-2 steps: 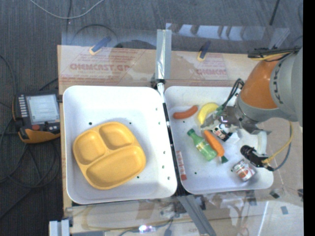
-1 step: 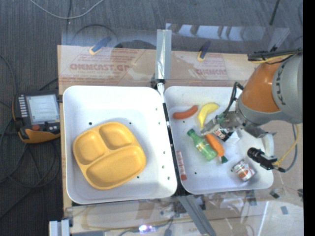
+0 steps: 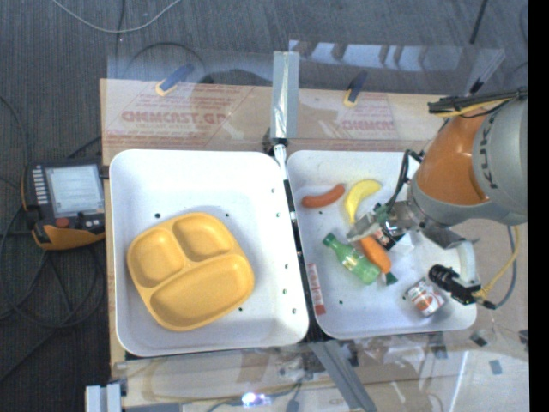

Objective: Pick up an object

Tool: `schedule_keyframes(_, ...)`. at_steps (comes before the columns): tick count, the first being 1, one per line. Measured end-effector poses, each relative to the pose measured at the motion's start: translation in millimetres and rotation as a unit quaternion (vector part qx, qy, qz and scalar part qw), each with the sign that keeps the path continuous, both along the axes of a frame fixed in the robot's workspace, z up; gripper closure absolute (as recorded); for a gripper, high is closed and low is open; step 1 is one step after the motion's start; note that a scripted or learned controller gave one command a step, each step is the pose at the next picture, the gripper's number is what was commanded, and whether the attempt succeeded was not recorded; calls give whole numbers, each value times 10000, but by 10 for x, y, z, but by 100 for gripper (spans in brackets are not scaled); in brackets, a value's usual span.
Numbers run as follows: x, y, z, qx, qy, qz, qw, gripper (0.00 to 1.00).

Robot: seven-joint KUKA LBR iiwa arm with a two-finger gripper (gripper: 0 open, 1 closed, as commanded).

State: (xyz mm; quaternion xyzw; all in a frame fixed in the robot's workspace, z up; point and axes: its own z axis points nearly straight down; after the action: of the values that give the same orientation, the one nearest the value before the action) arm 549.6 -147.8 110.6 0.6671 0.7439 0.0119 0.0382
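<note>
In the right bin (image 3: 339, 312) lie a red sausage (image 3: 322, 197), a yellow banana (image 3: 360, 197), a green bottle (image 3: 352, 260), an orange carrot (image 3: 377, 254) and a small striped can (image 3: 420, 299). My gripper (image 3: 381, 227) is low in this bin, just below the banana and right above the carrot's upper end. The carrot rests against the bottle's right side. Nothing can be made out as held.
The left bin (image 3: 154, 166) holds a yellow divided plate (image 3: 190, 269). A ridge (image 3: 292, 230) separates the two bins. The grey and orange arm (image 3: 467, 174) covers the right bin's far right corner. A handheld device (image 3: 64, 200) lies left of the bench.
</note>
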Motion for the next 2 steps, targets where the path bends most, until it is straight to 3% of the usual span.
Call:
schedule_keyframes(1,-144,49,1,71,-47,-450,9990,0)
schedule_keyframes(2,-107,10,-4,91,24,-281,9996,0)
